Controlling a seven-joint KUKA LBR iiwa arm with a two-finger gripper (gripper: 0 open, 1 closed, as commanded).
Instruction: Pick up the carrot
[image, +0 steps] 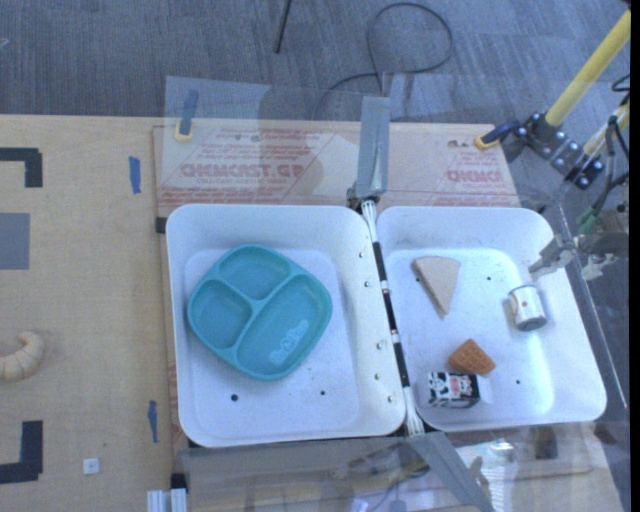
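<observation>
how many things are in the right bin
4: a tan wedge at upper left, a metal can at right, an orange waffle piece and a black-and-white carton near the front.

Left bin (200, 400) holds a teal divided plate (260, 312); right bin (570, 390) holds a bread slice (438, 280), silver can (527, 307), waffle (471, 357).

The carrot (471, 357) is taken here to be the small orange piece in the lower right of the frame, though its identity is not certain. It is short and roughly fan-shaped, wider at the upper left and narrowing toward the right, with a faint criss-cross texture. It lies flat on the floor of the right bin (575, 400), just above a black-and-white carton (454, 388).
</observation>
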